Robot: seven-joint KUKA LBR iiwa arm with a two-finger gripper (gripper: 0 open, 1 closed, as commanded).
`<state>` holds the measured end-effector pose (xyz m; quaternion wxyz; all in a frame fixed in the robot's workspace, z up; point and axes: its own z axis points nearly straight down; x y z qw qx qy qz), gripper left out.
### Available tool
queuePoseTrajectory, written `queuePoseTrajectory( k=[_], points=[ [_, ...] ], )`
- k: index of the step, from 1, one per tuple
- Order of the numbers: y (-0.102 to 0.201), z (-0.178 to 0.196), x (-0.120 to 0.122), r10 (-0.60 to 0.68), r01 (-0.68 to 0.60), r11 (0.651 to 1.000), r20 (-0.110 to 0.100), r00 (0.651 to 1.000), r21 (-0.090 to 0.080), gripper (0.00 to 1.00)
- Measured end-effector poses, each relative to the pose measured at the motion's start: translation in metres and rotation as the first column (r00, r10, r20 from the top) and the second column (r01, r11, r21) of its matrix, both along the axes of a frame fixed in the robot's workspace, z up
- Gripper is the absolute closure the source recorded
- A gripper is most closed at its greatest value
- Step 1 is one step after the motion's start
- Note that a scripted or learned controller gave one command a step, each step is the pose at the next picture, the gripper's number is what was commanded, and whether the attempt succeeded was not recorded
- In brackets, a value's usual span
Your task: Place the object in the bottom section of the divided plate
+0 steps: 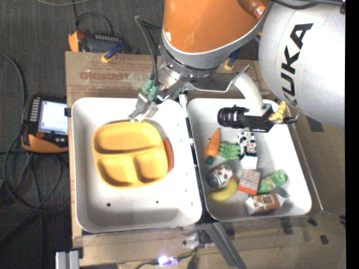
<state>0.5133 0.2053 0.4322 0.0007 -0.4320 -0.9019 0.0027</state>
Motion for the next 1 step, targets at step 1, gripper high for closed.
queuePoseTrajectory(
  k=[1],
  points=[
    [0.0187, 0.0008, -0.0293, 0.327, -0.327, 0.945, 0.000, 0.945, 0.003, 1.00]
  ],
)
